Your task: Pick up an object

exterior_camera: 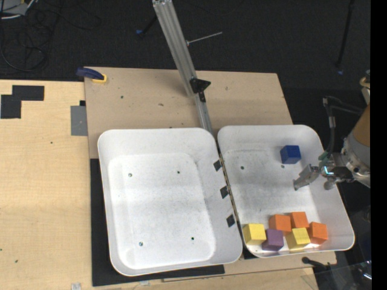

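Over the right bin [266,136], the arm reaches in low from the right edge, its hand [314,177] stretched out sideways above the bin floor — fingers spread, nothing between them. Just up and left of it sits a blue block [290,154], apart from the hand — orange, yellow and purple blocks [286,230] huddle at the bin's near rim.

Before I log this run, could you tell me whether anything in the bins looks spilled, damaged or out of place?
Nothing looks damaged or spilled. The blue block sits alone near the far side of the right bin, apart from the orange, yellow and purple blocks bunched at its near edge.
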Controlling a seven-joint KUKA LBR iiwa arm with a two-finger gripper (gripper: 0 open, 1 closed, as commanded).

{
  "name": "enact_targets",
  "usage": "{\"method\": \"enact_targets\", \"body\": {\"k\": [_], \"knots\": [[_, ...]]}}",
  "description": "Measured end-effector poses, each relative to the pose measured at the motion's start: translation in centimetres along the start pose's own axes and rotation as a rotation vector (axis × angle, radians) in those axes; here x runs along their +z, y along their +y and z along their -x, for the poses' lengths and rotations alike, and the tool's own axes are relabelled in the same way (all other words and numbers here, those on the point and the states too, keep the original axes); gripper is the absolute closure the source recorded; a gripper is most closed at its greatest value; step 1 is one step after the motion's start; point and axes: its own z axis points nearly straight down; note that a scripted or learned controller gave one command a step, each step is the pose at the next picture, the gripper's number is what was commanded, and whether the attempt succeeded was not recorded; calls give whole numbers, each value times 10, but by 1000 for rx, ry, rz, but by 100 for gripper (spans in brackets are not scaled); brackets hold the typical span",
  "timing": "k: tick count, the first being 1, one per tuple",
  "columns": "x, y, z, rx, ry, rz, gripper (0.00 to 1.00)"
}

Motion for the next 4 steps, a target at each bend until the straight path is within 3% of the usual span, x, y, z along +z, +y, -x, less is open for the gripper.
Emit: {"method": "enact_targets", "body": {"k": [1, 3, 4], "knots": [[-2, 1, 1, 2, -1, 5, 0], [88, -7, -5, 3, 0, 0, 0], [107, -6, -5, 6, -1, 5, 0]]}}
